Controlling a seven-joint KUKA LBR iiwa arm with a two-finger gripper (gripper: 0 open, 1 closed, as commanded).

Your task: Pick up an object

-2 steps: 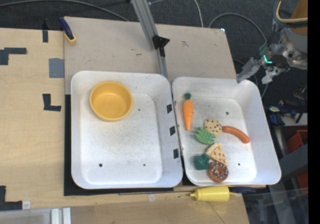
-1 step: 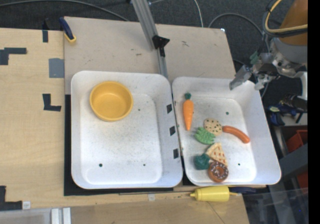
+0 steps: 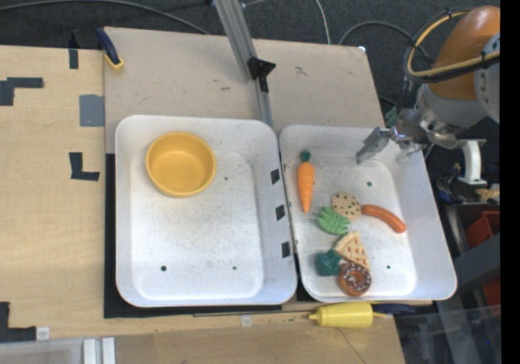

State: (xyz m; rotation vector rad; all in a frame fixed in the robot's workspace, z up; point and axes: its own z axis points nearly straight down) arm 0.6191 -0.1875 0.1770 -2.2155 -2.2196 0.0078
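Observation:
The right bin (image 3: 422,192) holds a toy carrot (image 3: 305,181), a cookie (image 3: 345,205), a green leafy piece (image 3: 331,221), a sausage (image 3: 383,218), a pizza slice (image 3: 352,249), a dark green piece (image 3: 327,263) and a chocolate doughnut (image 3: 354,279). My gripper (image 3: 383,144) hovers over the bin's upper right corner, above and right of the toys. Its fingers spread apart with nothing between them.
A yellow bowl (image 3: 180,162) sits in the left bin (image 3: 130,216). A yellow mustard bottle (image 3: 345,316) lies on the bench just below the right bin. A grey pole (image 3: 236,21) slants down to the divide between the bins.

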